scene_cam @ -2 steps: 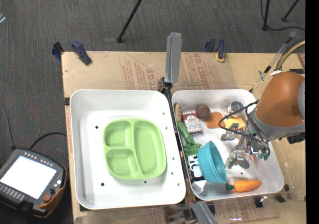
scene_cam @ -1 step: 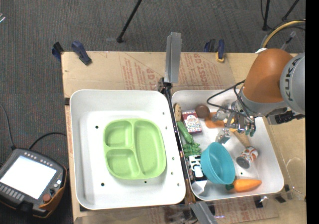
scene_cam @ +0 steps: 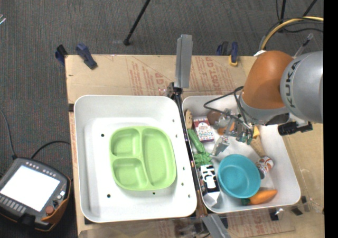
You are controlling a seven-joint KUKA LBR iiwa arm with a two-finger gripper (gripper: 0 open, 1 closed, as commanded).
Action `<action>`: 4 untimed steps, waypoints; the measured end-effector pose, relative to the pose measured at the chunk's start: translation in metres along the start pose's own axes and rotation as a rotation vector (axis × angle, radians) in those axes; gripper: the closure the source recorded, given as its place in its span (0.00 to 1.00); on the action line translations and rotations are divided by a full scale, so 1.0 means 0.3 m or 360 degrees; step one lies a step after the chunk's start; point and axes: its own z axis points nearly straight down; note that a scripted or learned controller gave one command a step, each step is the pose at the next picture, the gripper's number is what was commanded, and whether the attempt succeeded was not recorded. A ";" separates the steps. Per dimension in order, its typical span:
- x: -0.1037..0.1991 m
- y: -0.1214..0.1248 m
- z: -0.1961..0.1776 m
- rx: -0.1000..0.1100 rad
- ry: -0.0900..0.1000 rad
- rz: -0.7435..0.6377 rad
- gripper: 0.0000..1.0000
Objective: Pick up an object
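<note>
Two white bins (scene_cam: 84, 126) on one cardboard-topped counter (scene_cam: 121, 73); one green tray (scene_cam: 142, 157); one blue bowl (scene_cam: 238, 176). End effector (scene_cam: 224, 142) opening cannot be told. Grey carpet (scene_cam: 79, 9).

Looks like a robotics lab: cardboard-topped desk (scene_cam: 132, 73) with clamps (scene_cam: 84, 55), teach pendant (scene_cam: 31, 193) on grey carpet (scene_cam: 79, 4), tripod legs (scene_cam: 142, 9).

A lime-green plastic divided plate (scene_cam: 142, 158) sits left of the round teal plastic bowl (scene_cam: 239, 176) (both plain), with an orange carrot-shaped toy (scene_cam: 263, 196) just beside the bowl.
</note>
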 end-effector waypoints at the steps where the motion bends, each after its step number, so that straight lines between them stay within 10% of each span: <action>1: 0.063 -0.215 -0.009 0.0002 -0.0010 -0.0001 0.00; 2: -0.125 -0.073 -0.003 0.0000 -0.0006 -0.0176 0.00; 3: -0.128 -0.069 -0.039 -0.0002 -0.0011 -0.0179 1.00; 4: -0.127 -0.068 -0.037 -0.0002 -0.0007 -0.0181 0.00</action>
